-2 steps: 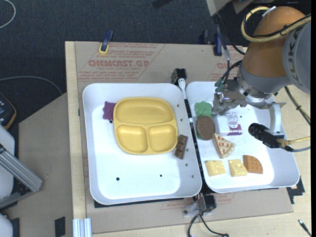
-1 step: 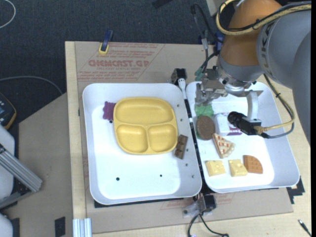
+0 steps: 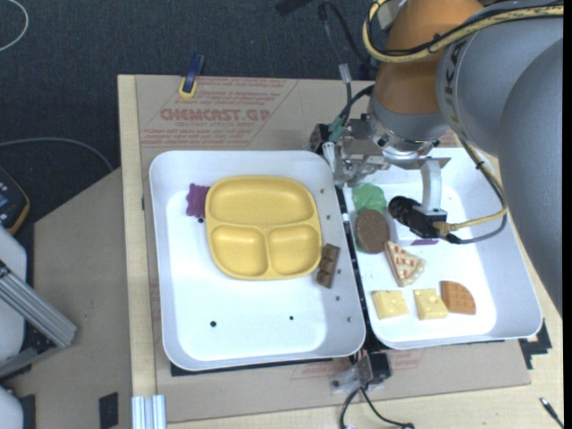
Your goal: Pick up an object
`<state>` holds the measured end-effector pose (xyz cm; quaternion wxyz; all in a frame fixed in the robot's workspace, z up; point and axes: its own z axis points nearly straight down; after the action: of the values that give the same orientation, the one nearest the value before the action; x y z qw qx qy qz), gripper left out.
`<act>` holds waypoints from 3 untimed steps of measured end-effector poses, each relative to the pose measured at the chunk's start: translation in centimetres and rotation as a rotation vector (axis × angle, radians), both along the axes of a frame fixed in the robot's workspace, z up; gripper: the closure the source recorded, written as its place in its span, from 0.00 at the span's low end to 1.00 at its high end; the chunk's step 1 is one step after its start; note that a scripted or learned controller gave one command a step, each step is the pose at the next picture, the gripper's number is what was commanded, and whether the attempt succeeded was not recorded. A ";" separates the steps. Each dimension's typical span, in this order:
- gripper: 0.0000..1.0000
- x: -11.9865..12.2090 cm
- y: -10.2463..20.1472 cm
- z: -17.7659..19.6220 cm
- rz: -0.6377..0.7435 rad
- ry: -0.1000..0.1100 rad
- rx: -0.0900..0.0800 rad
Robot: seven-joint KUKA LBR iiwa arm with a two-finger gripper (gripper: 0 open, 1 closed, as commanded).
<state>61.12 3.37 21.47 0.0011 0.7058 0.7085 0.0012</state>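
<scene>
Two cheese-coloured squares (image 3: 389,304) (image 3: 430,303) lay nearest the camera along the front of the right bin (image 3: 509,315), with a waffle-like brown piece (image 3: 457,297) just beside them. A step farther back sat a pizza-slice wedge (image 3: 403,263), then a round brown cookie (image 3: 372,229), its long axis running roughly front to back, and behind that a green piece (image 3: 367,196) close to the bin's left wall. In the left bin (image 3: 170,239) a yellow divided plate (image 3: 263,225) covered the middle, a small brown block (image 3: 327,265) touching its right edge and a purple item (image 3: 195,198) tucked at its far left. Farthest back, the gripper (image 3: 357,164) hung at the ridge between the bins, just behind the green piece; whether the jaws were wide or narrow could not be told. Judging by that, the green piece lay nearest the jaws, directly in front of them, with the cookie next.
</scene>
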 end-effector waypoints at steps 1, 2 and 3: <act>1.00 0.7 0.1 0.8 -0.002 -0.001 -0.001; 1.00 -0.8 -0.2 0.1 -0.005 0.008 0.000; 1.00 0.3 0.1 0.4 -0.003 0.000 -0.001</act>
<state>61.46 3.51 21.83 0.0013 0.7068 0.7074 0.0010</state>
